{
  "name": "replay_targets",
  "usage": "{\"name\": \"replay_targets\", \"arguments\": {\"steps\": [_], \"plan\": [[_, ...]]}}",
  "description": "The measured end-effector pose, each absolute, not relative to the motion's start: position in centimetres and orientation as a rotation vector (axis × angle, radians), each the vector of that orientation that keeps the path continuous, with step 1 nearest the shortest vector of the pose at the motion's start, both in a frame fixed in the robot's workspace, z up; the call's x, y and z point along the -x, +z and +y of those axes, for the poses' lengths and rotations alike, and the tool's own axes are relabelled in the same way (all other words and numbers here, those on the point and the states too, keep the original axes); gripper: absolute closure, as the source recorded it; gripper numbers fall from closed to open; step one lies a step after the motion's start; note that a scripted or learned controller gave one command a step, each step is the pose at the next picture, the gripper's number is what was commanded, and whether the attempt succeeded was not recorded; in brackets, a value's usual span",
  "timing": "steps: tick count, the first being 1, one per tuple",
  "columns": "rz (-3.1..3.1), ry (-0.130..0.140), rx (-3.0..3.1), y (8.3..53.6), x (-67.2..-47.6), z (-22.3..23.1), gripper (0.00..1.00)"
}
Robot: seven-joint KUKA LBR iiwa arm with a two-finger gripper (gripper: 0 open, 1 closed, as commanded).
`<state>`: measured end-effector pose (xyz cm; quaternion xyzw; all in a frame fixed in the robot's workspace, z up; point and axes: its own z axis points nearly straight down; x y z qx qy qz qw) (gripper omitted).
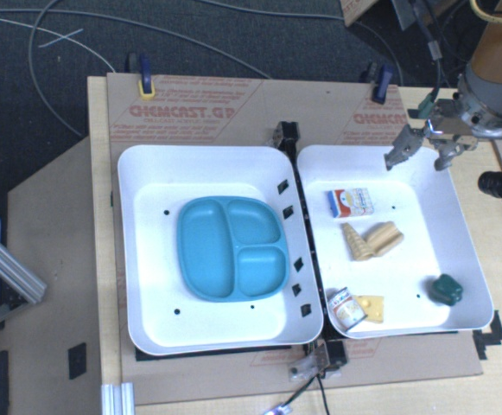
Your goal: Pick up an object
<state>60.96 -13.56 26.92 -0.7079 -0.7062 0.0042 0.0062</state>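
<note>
Since nothing sits between my fingers, I judge the pick as not yet begun in any real sense: my pincer point(423, 150) hangs over the far edge of the right bin point(468, 232), its two fingers spread apart with bare air between them, and every object lies on the bin floor below and nearer the camera. What is left, as I read it, is the whole of the work: choose one thing, come down over it, close, and lift. Taking the right bin as my landmark, its contents are these. A small carton point(349, 202), white with red and blue print, lies near the bin's middle toward the far side, the closest piece to my fingers. Just nearer the camera than the carton is a tan toy point(373, 240), ridged and lying on its side. At the bin's near edge, toward the divider, a small can point(346, 309) lies tipped over, with a yellow wedge point(371, 307) touching it or just beside it; I cannot tell which. In the bin's near corner on the side away from the divider sits a dark green lump point(446, 290), well apart from the rest. The left bin point(147, 232), across the divider from the right bin, holds a blue tray point(231, 247) with three compartments, each of them bare.
</note>
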Motion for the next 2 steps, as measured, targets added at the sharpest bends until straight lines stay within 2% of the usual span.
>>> {"name": "replay_targets", "arguments": {"steps": [1,2], "plan": [[-2.221,0.0,2.22,27.7,-61.2,-13.5,0.0],[-2.217,0.005,2.219,23.1,-61.7,-14.1,0.0]]}}
